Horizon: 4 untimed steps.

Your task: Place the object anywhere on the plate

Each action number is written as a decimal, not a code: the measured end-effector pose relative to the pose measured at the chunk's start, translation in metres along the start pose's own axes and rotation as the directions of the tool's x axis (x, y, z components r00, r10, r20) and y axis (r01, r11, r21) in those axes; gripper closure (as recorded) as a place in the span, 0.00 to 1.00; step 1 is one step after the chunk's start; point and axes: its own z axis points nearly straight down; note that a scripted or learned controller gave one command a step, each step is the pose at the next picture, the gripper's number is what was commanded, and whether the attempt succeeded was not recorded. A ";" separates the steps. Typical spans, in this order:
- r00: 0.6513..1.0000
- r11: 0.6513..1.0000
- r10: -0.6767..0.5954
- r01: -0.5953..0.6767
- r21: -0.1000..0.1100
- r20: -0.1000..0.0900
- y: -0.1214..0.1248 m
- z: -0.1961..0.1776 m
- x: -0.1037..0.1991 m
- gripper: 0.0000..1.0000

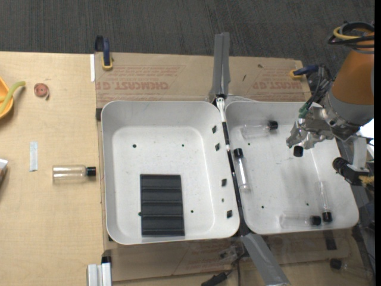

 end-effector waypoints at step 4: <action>0.916 0.916 -0.401 0.401 -0.004 0.002 0.097 -0.138 -0.066 0.00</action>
